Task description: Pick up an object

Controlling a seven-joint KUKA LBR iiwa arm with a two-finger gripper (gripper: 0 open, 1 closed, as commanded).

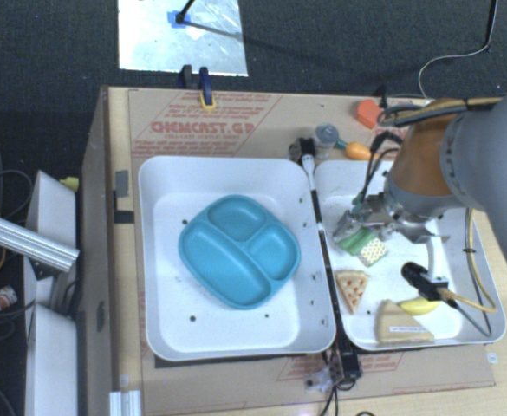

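Observation:
My gripper (358, 229) is low in the right bin (474, 263), near its left wall. Just below the gripper lie a green piece (350, 243) and a small white dotted piece (373, 251), both touching or nearly touching it. I cannot make out whether either one is held. Closer to the front of the bin are a pizza slice (351, 289), a tan block (404, 323) and a yellow banana-like piece (421, 305). An orange carrot (357, 152) rests at the bin's back edge.
The left bin (175, 319) holds a blue divided plate (238, 250). The grey arm with its orange band (426, 159) covers the back right of the right bin. A small orange object (367, 110) and a grey fitting (326, 135) sit on the bench behind the bins.

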